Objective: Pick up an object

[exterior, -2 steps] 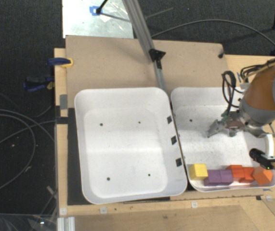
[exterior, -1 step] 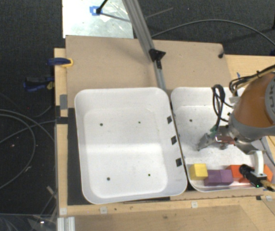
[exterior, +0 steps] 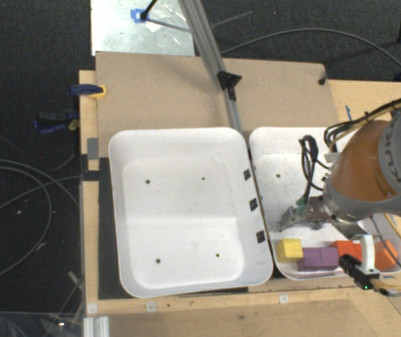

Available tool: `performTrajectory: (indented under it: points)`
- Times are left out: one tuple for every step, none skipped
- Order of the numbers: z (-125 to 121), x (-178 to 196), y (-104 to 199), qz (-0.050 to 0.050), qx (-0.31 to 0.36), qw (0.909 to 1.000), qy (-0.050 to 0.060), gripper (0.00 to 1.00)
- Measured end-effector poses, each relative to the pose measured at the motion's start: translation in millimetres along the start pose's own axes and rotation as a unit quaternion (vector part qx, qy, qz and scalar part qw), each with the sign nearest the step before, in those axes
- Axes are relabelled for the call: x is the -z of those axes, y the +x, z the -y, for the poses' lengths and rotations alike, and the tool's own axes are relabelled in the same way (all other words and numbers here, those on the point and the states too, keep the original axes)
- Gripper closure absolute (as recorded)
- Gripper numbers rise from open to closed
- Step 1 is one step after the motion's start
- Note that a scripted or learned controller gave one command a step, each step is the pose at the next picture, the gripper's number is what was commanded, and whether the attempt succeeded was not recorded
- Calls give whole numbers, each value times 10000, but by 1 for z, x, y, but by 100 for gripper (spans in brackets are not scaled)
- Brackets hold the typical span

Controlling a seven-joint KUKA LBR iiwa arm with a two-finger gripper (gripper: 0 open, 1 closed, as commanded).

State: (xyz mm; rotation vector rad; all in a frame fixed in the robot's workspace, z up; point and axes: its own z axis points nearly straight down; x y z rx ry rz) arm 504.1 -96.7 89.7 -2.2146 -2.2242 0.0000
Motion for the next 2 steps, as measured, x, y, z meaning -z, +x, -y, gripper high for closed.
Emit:
performTrajectory:
  points:
    - [-7, 19, -15, 17, -16, 10000, -24, 0]
    - [4, 31, 0, 6, 0, 10000, -15, 0]
